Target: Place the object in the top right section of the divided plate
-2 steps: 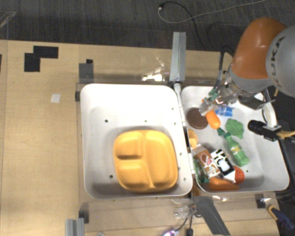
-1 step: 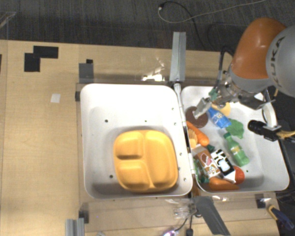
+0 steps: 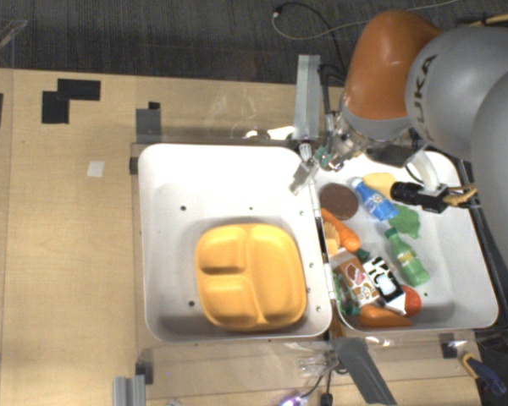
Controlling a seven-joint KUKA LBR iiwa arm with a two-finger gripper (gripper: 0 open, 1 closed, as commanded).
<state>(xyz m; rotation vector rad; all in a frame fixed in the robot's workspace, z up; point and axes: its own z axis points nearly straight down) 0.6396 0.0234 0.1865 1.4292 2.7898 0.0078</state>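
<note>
The yellow divided plate (image 3: 251,275) lies in the left bin (image 3: 165,227), near its front right. Its sections hold nothing. My gripper (image 3: 306,169) hangs over the back end of the wall between the two bins, well behind the plate. I see nothing held in it. Just to its right, in the right bin (image 3: 470,260), lie a brown round disc (image 3: 339,199) and a small blue bottle (image 3: 373,201).
The right bin is crowded: a yellow piece (image 3: 378,181), green items (image 3: 405,223) (image 3: 411,266), an orange carrot (image 3: 344,235), a printed packet (image 3: 356,282), a black-and-white item (image 3: 382,279) and a red-orange piece (image 3: 389,313). The arm covers the bin's back right.
</note>
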